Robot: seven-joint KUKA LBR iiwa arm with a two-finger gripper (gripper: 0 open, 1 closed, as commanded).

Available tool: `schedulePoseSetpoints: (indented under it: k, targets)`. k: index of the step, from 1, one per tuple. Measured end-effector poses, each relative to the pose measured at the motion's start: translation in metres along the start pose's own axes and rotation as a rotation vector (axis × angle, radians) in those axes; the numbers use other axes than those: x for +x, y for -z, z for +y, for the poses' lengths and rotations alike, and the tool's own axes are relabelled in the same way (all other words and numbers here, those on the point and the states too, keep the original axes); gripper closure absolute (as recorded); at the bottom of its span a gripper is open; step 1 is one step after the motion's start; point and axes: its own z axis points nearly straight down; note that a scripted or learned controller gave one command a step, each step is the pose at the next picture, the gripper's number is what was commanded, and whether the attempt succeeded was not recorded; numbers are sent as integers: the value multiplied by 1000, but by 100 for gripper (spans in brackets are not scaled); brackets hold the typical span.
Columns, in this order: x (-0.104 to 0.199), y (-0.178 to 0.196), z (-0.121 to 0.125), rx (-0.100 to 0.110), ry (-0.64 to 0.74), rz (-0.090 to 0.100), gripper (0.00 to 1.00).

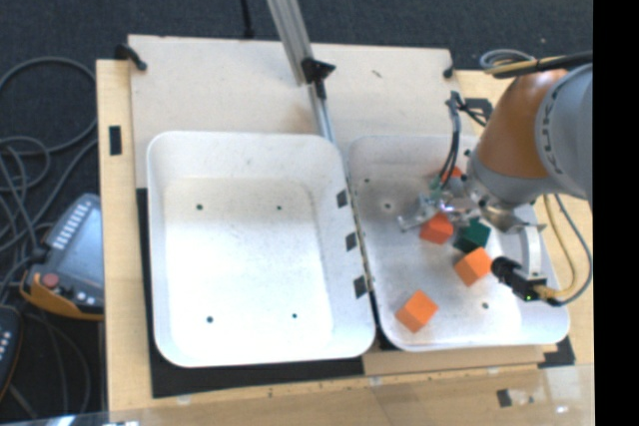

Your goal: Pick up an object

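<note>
Several small blocks lie in the right bin (384, 165). An orange block (436, 231) sits just under my gripper (431, 214), which hangs low over the middle of that bin. I cannot see whether the gripper touches this block. A dark green block (472, 236) lies right beside it. A second orange block (473, 266) is just below the green one. A third orange block (417, 310) rests alone near the bin's front wall. The wrist hides part of the bin behind the gripper.
The left bin (170, 165) stands beside the right one, with a thin divider edge (354, 234) between them. A slanted metal pole (285, 5) rises behind the bins. Cables and a small connector (524, 284) trail from the arm at the right bin's right side.
</note>
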Motion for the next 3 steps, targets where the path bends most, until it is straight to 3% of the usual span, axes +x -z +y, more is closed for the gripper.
schedulePoseSetpoints:
  k: [2, 3]
  targets:
    - [-7, -2, 1, -1, -2, -4, 0]
    - [-6, -11, 5, 21, -4, 6, 0]
